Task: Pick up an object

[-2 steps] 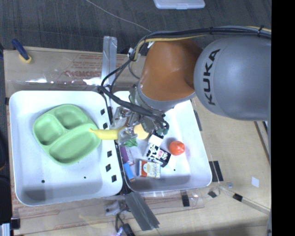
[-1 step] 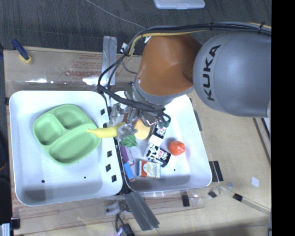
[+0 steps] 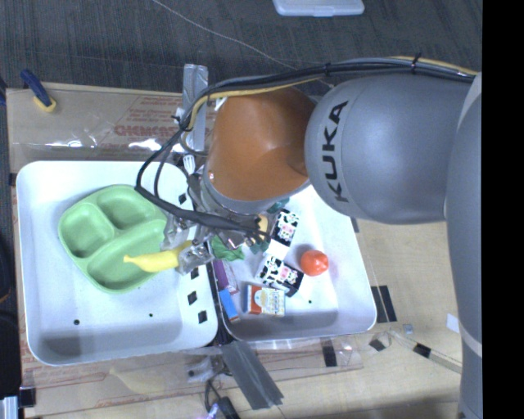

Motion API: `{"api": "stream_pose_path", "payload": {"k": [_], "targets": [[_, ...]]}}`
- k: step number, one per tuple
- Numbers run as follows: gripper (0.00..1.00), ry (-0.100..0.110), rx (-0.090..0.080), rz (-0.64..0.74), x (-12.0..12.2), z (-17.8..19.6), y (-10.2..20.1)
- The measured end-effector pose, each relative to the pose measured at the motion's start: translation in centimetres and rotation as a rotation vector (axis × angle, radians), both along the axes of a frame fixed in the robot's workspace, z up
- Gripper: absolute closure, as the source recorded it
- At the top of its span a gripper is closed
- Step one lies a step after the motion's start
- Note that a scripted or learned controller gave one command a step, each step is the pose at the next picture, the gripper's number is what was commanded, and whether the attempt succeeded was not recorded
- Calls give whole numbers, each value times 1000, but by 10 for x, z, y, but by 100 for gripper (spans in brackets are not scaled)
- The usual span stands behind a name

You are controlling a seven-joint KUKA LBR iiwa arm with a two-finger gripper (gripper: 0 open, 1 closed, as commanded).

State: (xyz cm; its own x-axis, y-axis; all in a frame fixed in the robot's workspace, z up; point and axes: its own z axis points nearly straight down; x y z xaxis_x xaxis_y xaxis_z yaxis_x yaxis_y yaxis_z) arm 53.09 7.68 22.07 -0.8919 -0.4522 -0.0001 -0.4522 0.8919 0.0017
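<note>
Below us the table (image 3: pixel 98 123) carries a brown cardboard-like sheet with red print, and on it two shallow white bins sit side by side, their inner walls touching. Beyond the sheet we see dark ribbed flooring along the top, with a pale flat item (image 3: pixel 318 6) at the upper edge and a blue-and-yellow tool (image 3: pixel 38 90) near the upper left corner.

We find the left bin (image 3: pixel 49 319) holding a green divided tray (image 3: pixel 115 233) in its upper half, with a yellow banana (image 3: pixel 153 261) lying across the tray's lower right rim. Its lower half shows bare white floor, the widest open room on the bench.

We see the right bin (image 3: pixel 356 307) crowded toward its left and middle: an orange-red ball (image 3: pixel 313 262), two black-and-white spotted cartons (image 3: pixel 280 273) and (image 3: pixel 286 226), a small box with an orange picture (image 3: pixel 267 300), and a blue item (image 3: pixel 228 303) against the dividing wall. A strip along its right wall stays open.

We watch the grey arm (image 3: pixel 385 131) with its orange band (image 3: pixel 254 147) spreading over the upper part of the right bin and the divide, black cables looping off its left side. The pincer (image 3: pixel 196 245) hangs over the divide just beside the banana's right end; we cannot tell how far it is parted, nor whether anything is in it
</note>
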Motion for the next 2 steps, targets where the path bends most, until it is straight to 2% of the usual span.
{"api": "stream_pose_path", "payload": {"k": [1,2], "targets": [[100,-6,-2,121,4,33,-52],[100,-4,-2,379,49,44,-72]]}}
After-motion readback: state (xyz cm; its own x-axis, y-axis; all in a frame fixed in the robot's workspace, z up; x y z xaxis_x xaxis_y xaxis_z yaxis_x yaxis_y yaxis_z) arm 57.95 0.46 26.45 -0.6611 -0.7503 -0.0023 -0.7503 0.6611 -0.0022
